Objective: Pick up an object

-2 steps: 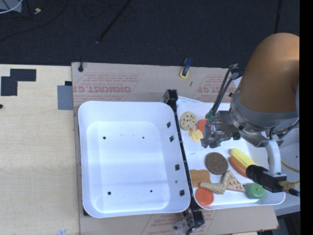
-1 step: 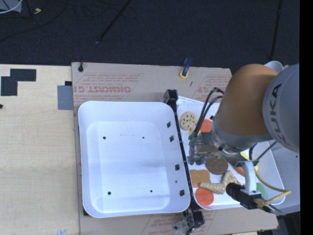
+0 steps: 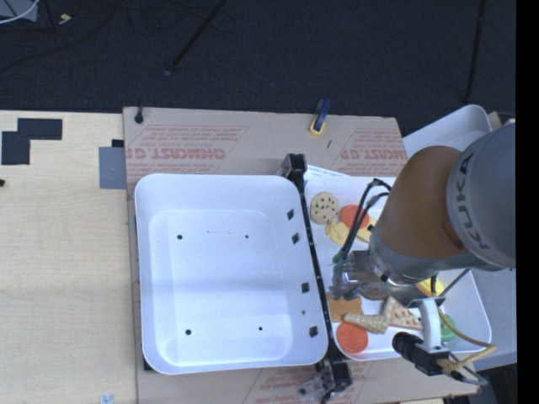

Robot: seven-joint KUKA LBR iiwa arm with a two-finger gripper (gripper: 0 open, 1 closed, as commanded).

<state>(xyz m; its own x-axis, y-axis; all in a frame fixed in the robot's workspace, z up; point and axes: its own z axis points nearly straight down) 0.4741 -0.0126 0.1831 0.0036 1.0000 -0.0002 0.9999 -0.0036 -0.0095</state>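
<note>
The arm's gripper point(image 3: 347, 283) hangs low over the right bin point(image 3: 482, 310) by its left wall, among toy food: a round cracker point(image 3: 323, 208) near the far-left corner, an orange-red disc point(image 3: 352, 337) at the near-left corner.

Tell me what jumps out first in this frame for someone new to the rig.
The grey arm with its orange band dominates the right side, hanging over the right bin and hiding much of it. Beneath it lies a clutter of small items, among them a round cookie-like piece near the divider and a red disc at the bin's near edge. The left bin is a wide stretch of plain white.
</note>
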